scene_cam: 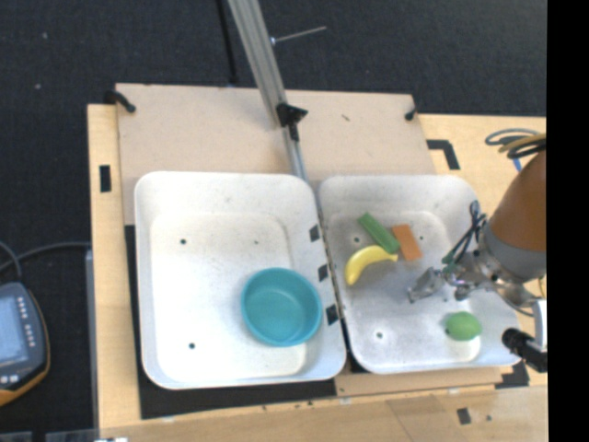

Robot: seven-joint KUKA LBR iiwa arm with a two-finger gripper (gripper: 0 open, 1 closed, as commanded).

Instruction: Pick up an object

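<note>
The arm (520,219) is seen reaching in over the right bin (433,191), and the tool (425,286) is held low above the bin floor, roughly in the middle. Whether the tool is spread or pressed together cannot be told from this view; nothing is seen gripped by it.

Four candidates are laid out. A yellow banana (368,262) is lying just to the tool's left, with a green block (376,231) and an orange block (407,240) close behind it, the two blocks apparently touching. A green ball (462,326) is resting near the front right corner of the same bin, a little apart from the tool. In the left bin (184,201), a teal bowl (281,305) is sitting near the front right corner, well away from the arm.

No object has yet been picked up, by the look of it. The tool is poised over bare floor between the banana and the ball, so a descent from here would likely close on nothing. If the banana is aimed for, its curved, smooth body could be nudged aside or squeezed out. If the ball is chosen, it could be rolled away into the bin wall by a slightly off-centre touch. The crowded blocks could be knocked together, and a clean hold on either one could be spoiled by its neighbour.
</note>
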